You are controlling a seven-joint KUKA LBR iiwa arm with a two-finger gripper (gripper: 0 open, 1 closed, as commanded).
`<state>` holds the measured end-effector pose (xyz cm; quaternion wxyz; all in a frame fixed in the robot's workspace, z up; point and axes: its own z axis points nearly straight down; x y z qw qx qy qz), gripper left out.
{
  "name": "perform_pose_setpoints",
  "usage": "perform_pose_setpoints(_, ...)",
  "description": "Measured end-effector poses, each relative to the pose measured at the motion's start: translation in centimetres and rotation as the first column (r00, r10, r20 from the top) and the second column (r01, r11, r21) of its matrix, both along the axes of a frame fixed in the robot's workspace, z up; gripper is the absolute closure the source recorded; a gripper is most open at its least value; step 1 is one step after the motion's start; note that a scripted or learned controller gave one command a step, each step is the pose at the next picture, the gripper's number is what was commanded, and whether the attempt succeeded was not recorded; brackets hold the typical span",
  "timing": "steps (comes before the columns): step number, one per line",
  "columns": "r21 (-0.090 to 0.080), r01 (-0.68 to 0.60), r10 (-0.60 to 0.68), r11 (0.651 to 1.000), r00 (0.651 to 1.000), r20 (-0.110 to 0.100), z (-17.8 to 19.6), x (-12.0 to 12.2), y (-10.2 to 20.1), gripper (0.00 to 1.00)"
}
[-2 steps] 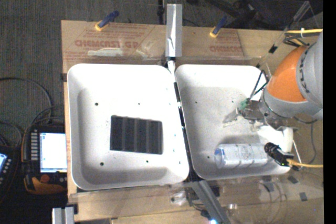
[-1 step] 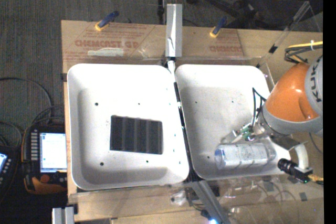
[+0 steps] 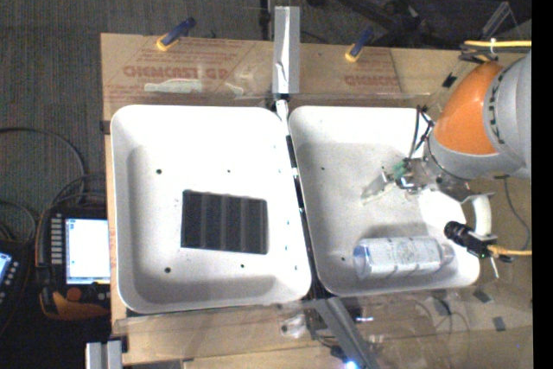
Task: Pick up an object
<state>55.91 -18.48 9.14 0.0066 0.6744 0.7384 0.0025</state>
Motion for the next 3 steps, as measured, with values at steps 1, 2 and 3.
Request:
perform_pose_setpoints(1, 0.003, -0.133, 0.133, 0.991, 0.991, -0.015, 1.2, -4.9, -2.0, 0.00)
perform_pose_setpoints(2, 0.011, -0.056, 0.056, 0.998, 0.998, -0.003, 0.2, 1.3, -2.8, 0.00)
perform_pose_setpoints(3, 0.003, -0.058, 0.058, 0.998, 0.998, 0.002, 1.2, 1.4, -2.9, 1.00)
